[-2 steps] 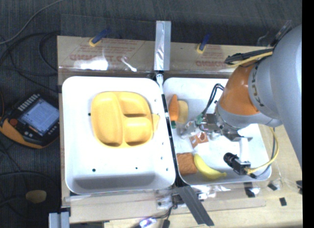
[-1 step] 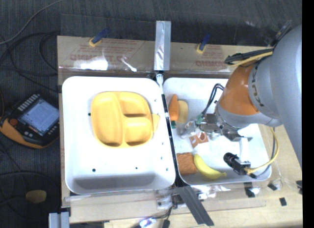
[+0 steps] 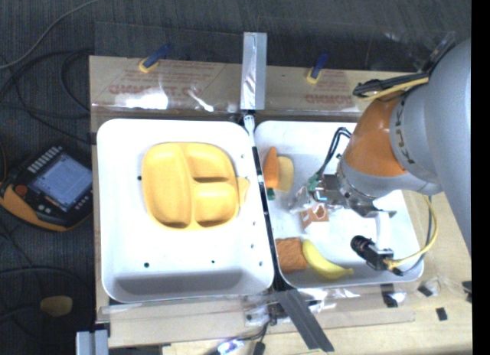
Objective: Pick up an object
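While the end effector (image 3: 315, 206) is hovering low in the right bin (image 3: 398, 135), its opening impossible to tell, the banana (image 3: 325, 262) is lying at the near edge; light, soft and curved, it likely needs gripping mid-body.

Both bins (image 3: 115, 284) white. Left bin: plate (image 3: 190, 184), yellow, plain, three compartments. Right bin: carrot (image 3: 270, 168) orange, left of the gripper (image 3: 315, 206); pale yellow piece (image 3: 285, 173) touching the carrot's right side. Banana (image 3: 325, 262) yellow, below the gripper; brown-orange block (image 3: 290, 254) at the banana's left end. Small brown and white item (image 3: 314, 213) at the gripper. Arm (image 3: 429, 131) grey, band (image 3: 375, 143) orange. Bench (image 3: 207, 82) tan. Clips (image 3: 155, 57) at the bench's back edge blue and yellow. Floor (image 3: 46, 40) dark grey.
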`<state>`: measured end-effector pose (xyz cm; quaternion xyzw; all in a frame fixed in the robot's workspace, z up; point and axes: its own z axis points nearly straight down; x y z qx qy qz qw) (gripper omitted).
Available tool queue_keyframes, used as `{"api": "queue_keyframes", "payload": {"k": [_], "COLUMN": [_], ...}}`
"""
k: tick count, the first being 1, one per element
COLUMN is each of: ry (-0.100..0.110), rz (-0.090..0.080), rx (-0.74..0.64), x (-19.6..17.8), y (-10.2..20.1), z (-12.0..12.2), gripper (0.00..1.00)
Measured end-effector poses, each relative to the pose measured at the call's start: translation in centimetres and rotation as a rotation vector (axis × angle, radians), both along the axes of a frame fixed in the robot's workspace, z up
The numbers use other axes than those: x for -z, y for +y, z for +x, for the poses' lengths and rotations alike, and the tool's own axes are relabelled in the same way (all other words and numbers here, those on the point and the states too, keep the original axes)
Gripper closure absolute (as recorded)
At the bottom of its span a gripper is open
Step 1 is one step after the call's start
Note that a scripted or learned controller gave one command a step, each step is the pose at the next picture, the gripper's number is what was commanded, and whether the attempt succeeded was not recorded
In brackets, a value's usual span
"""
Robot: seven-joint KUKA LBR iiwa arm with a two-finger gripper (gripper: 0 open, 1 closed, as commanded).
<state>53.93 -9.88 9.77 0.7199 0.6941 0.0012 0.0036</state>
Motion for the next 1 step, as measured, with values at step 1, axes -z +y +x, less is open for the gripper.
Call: {"api": "queue_keyframes", "payload": {"k": [1], "ry": [0.009], "rz": [0.000], "rx": [-0.081], "x": [-8.56], "y": [0.85], "z": [4.90], "gripper": [1.00]}}
